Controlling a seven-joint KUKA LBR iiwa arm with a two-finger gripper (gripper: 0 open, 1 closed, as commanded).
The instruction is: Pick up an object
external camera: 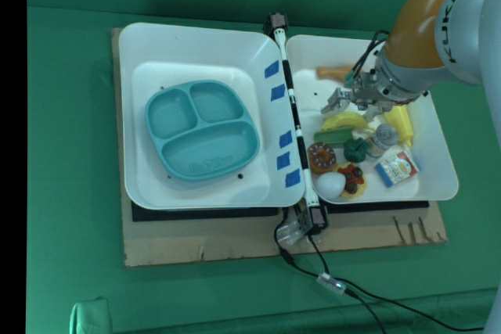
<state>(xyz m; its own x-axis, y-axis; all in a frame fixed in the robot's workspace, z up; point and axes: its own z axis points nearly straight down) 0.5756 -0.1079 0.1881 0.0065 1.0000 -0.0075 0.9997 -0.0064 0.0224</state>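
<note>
The grey two-finger gripper hangs open, holding nothing, in the right white bin. The long yellow toy banana lies sideways just under it.

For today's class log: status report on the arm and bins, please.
Gripper low over right bin, above banana. Nothing seen held. Toy food crowded close; teal plate alone in left bin.

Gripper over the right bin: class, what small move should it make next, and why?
Probably a short descent. The gripper hangs just above the banana in the right bin, with nothing seen between its fingers. Toys crowd close, the cucumber beside it, so straight down looks safest.
</note>
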